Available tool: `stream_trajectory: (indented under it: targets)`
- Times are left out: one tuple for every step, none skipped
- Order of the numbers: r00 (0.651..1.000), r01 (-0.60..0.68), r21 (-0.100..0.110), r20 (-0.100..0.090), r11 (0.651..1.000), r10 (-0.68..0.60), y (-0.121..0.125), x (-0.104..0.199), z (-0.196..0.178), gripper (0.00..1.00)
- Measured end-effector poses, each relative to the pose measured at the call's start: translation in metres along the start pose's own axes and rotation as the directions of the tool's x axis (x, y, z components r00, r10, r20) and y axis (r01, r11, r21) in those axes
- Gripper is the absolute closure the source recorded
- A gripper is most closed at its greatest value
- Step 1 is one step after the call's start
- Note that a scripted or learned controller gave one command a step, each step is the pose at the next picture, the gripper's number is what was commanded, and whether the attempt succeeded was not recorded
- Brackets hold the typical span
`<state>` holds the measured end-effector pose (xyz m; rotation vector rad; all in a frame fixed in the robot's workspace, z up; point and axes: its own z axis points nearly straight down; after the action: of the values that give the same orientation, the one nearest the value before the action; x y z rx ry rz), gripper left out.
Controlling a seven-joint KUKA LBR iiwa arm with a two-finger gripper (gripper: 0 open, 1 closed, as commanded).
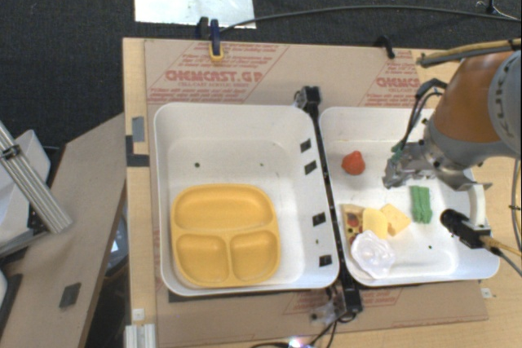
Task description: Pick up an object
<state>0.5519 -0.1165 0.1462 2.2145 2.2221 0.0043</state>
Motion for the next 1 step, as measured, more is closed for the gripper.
stream_trajectory:
  targets:
    - [1.0, 0.001, -0.001, 0.0, 1.0, -0.001, 0.0006, 0.0011, -0.0434, 1.0]
